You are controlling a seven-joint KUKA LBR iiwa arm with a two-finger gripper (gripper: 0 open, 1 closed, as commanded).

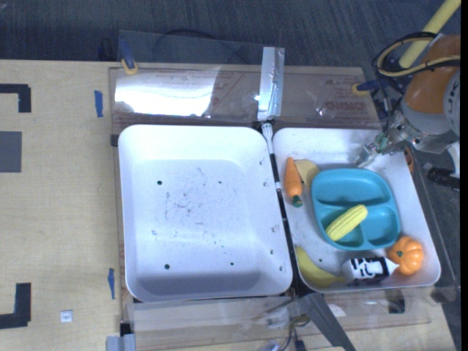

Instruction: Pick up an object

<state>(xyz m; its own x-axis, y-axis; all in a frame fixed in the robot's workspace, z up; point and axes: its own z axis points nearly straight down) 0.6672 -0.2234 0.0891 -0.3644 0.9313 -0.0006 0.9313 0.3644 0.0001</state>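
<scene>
Two shallow white bins are sitting side by side on a pale wood bench (pixel 51 218). Left bin (pixel 146 152) is showing a smooth plastic floor with faint scuffs and a few dark dots, rounded corners.

Right bin (pixel 431 258) is holding the objects. A blue plate (pixel 365 185), glossy plastic with rounded divided sections, is lying in the middle. A yellow corn (pixel 346 221), bumpy and oblong, is lying slantwise inside the plate, toward its 7 o'clock. A carrot (pixel 293 182), orange and tapered with a green tip, is lying just beside the plate at 9 o'clock, along the bin's left wall. A banana (pixel 316 268), smooth and curved, is lying at the plate's 7 o'clock near the bin's front wall. A black-and-white toy (pixel 369 267) is lying at 6 o'clock, touching a ribbed orange pumpkin (pixel 406 254) at the plate's 5 o'clock.

The gripper (pixel 380 146) is hanging over the right bin's far corner, at 1 o'clock from the plate, apart from every object. Cannot tell how it is set; too small and blurred. Grey arm with orange band (pixel 428 93) is reaching in from 2 o'clock.

Clear plastic sheeting (pixel 183 93), shiny and creased, is standing behind both bins.
</scene>
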